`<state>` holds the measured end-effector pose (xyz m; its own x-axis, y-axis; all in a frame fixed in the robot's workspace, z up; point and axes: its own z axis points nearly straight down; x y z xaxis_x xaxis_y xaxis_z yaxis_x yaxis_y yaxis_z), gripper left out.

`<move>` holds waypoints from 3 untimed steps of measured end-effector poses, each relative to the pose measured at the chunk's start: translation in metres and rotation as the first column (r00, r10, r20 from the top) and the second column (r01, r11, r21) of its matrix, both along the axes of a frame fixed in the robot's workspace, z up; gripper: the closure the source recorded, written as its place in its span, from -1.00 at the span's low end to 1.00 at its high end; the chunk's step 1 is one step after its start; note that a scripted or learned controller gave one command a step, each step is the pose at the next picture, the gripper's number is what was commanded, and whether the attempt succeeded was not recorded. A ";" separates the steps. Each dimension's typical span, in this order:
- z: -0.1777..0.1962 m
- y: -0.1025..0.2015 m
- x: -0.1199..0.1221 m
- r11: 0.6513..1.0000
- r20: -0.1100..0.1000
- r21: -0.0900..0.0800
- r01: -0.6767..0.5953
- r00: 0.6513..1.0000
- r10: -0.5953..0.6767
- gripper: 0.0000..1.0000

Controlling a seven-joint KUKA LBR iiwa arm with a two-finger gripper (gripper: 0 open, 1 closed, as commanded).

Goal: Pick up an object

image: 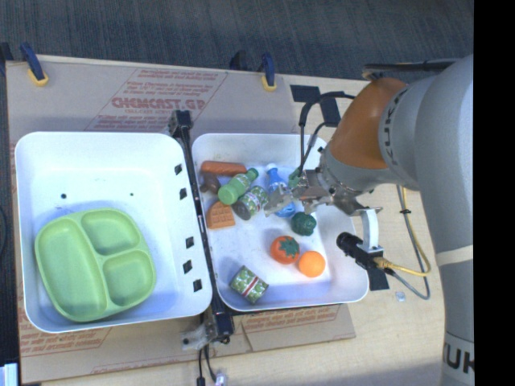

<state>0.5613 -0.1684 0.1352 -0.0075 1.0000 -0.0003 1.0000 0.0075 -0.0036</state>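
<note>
Near the frame's centre, a brown sausage lies flat, with a green bottle tilted just below it. Lower right, a dark green lump, a red tomato and an orange ball sit close together.

Dark carpeted floor, cardboard-topped bench, blue clamps at its edge

Bench: top faced with a brown cardboard sheet, red print across the upper left of the frame. Two shallow white bins rest directly on it, side by side, with a black strip between them at frame centre. Left bin sits centre left, right bin centre right. Blue clamp on the far edge at upper left; second blue clamp at top centre. Black tape patch on the cardboard, just above the right bin.
</note>
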 end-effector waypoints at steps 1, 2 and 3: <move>0.011 0.000 0.001 1.000 0.001 -0.001 -0.002 1.000 0.002 1.00; 0.011 0.000 0.001 1.000 0.001 -0.001 -0.003 1.000 0.003 -1.00; -0.043 -0.025 -0.085 1.000 0.000 0.002 0.001 1.000 -0.001 -1.00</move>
